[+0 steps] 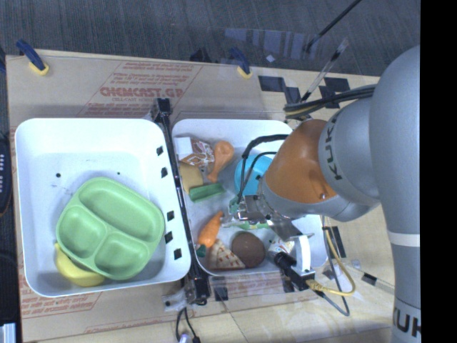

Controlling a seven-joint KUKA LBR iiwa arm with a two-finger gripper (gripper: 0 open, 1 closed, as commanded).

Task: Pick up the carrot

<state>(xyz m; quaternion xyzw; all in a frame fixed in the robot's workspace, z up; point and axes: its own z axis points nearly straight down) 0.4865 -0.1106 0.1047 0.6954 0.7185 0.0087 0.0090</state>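
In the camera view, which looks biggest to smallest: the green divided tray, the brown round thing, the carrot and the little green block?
1. Green divided tray, by far the largest.
2. Brown round thing.
3. Carrot and little green block: they look alike in size, so I won't rank them.

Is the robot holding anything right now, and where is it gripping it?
Cannot be told: the arm's wrist hides its end effector. The carrot lies in the right bin.

red print on the brown cardboard sheet under the bins reads "chemcast gp", with smaller lines too blurred to read. the arm carries partial "ku" lettering.
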